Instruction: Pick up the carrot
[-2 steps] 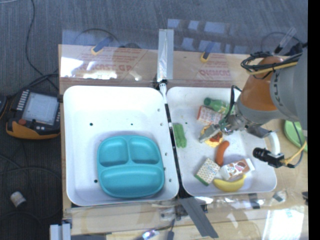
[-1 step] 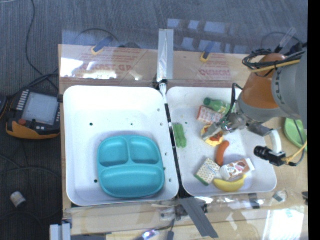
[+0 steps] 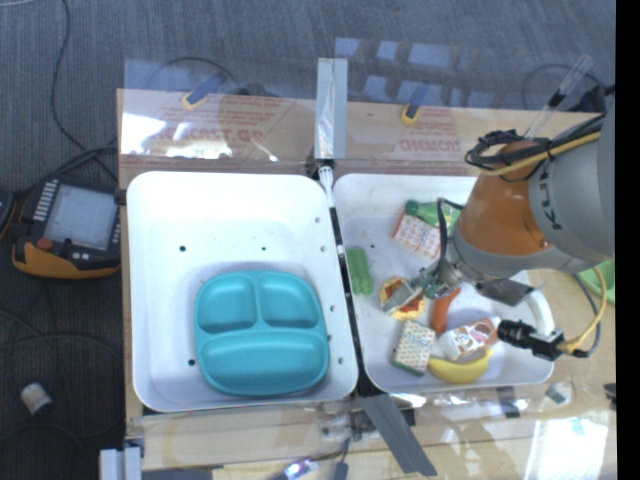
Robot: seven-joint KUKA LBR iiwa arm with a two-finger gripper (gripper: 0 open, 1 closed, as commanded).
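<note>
Carrot [image 3: 441, 309] is in the right bin [image 3: 380, 368], wedged between the banana [image 3: 460, 368] and other toy food. Gripper [image 3: 434, 281] hangs right over its top end; can't tell how the fingers stand. Probably light, stiff, slick plastic, so I'd pinch mid-body across the narrow width.

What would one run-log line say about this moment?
arm: over right bin | pincer: beside carrot | carrot: lying in bin, not lifted
</note>
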